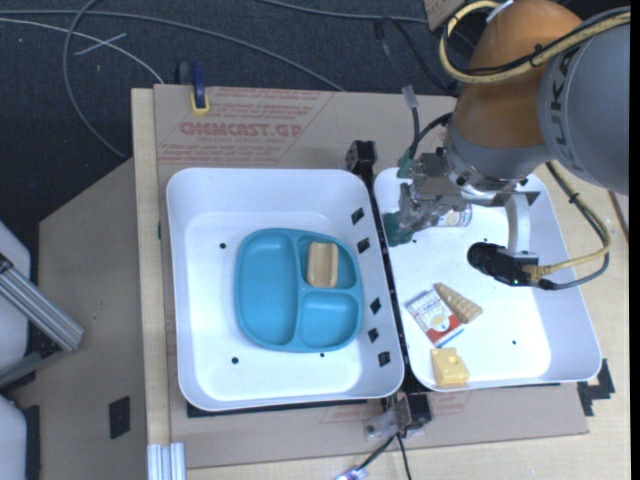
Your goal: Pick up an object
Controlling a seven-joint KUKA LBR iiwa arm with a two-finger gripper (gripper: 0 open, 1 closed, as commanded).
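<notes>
A cardboard-topped bench (250, 128) on dark carpet bears 2 white bins. In the left bin (200, 218) a blue plate (270, 298) holds a tan block (322, 264). In the right bin (550, 318) a cone (458, 303), a packet (432, 316) and a yellow piece (450, 368) lie near the front. The gripper (415, 218) is seen low at that bin's left wall, well apart from them; whether it is open or closed cannot be told. The reaching step is judged to be in hand. Next, the gripper would need to be brought over 1 object and lowered.
</notes>
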